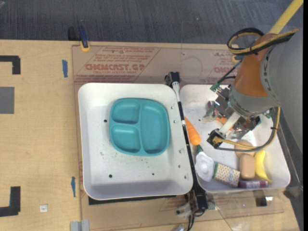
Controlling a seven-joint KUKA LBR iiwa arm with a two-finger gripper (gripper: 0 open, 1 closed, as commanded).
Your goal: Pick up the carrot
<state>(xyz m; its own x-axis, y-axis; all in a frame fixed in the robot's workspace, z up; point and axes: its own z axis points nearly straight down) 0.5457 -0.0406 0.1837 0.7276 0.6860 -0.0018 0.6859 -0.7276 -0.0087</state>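
Two shallow white bins sit side by side on a tan desk (33,138), over a cardboard sheet (115,61) printed with red lettering. The left bin (91,153) holds a single teal divided plate (139,127), its three compartments bare, set a little above the bin's middle. The right bin (197,96) is the crowded one. The carrot (192,133) lies lengthwise against the bin's left wall, just beside the rims where the two bins meet, green end toward the near side. Below it rests a white plastic item (204,165) whose exact kind cannot be made out. A row of things runs along the bin's near wall: a speckled, patterned packet (227,174), a tan block (247,166) standing beside it, a yellow banana (260,163) pressed close to the block's right, and a purple item (253,182) tucked under both. The grey arm (284,66), with its orange band (250,76), reaches in from the right, and the gripper (222,113) hangs low over the upper middle of the right bin. Whether the gripper is open or closed cannot be told from this slanted angle, and no object can be seen in its grasp. The carrot lies to the gripper's lower left, near but clearly apart from it, with bare white bin floor between the two.
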